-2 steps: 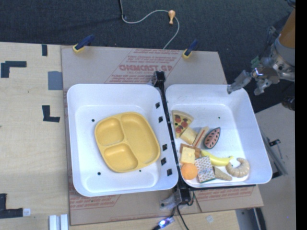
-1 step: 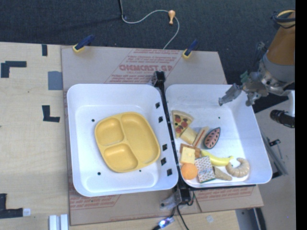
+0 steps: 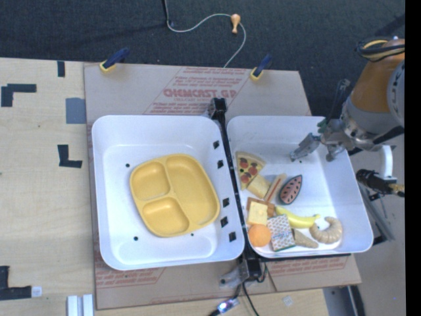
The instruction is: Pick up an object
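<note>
My gripper [image 3: 314, 149] hovers over the back of the right bin [image 3: 342, 196], its grey fingers spread open with nothing between them. Below it in that bin lie toy foods: a pizza slice [image 3: 247, 168], a dark red oval piece [image 3: 290, 188], a banana [image 3: 299, 218], a pretzel-like ring [image 3: 329, 230], an orange ball [image 3: 260, 235], a sandwich wedge [image 3: 258, 210] and a speckled square [image 3: 281, 232]. The foods cluster in the bin's front left part, apart from the gripper.
The left bin [image 3: 112, 176] holds a yellow three-compartment plate [image 3: 173, 193]. Black clips [image 3: 218, 107] join the bins along the middle wall. A cable with an orange end [image 3: 235, 22] lies behind the bench on dark carpet.
</note>
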Robot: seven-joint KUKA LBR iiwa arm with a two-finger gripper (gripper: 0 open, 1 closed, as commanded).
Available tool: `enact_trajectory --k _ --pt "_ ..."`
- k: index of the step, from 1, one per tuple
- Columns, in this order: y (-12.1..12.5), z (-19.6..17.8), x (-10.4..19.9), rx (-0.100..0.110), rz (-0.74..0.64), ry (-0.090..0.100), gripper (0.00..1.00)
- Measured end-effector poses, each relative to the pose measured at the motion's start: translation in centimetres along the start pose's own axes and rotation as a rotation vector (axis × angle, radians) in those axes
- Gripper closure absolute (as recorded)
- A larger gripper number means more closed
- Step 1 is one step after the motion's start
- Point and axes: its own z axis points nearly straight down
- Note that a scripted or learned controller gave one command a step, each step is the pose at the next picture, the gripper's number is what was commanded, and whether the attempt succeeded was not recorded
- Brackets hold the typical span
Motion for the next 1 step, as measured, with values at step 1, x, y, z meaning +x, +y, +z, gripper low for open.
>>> enact_trajectory --k 1 --pt "0.16 6.3 -0.41 -0.001 0.0 -0.001 0.0"
